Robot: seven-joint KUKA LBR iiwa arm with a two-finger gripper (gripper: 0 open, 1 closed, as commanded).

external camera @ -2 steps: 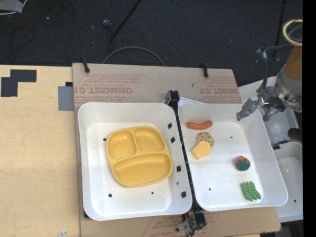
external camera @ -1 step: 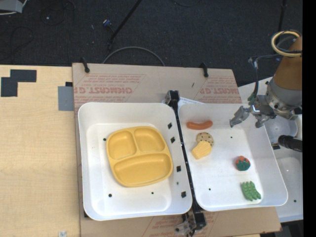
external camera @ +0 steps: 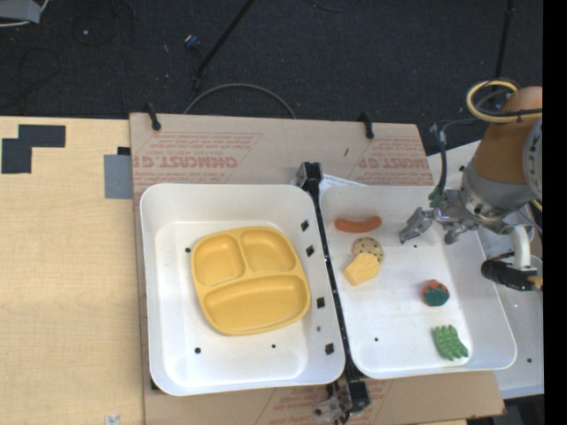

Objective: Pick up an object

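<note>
The right bin (external camera: 496,343) holds an orange-red sausage (external camera: 358,224) at its far left, a round speckled cookie (external camera: 368,247) below it, and a yellow cheese wedge (external camera: 361,270) touching the cookie. A small red-and-green piece (external camera: 435,293) lies mid-bin and a green leafy piece (external camera: 449,342) near the front right. My gripper (external camera: 431,224) hangs over the bin's far right part, right of the sausage, its grey fingers spread apart with nothing between them.
The left bin (external camera: 168,343) carries a yellow divided plate (external camera: 251,279). A black divider (external camera: 326,277) runs between the bins. Cardboard (external camera: 230,153) lies under and behind both. The arm's orange band (external camera: 507,140) and cables stand at the right edge.
</note>
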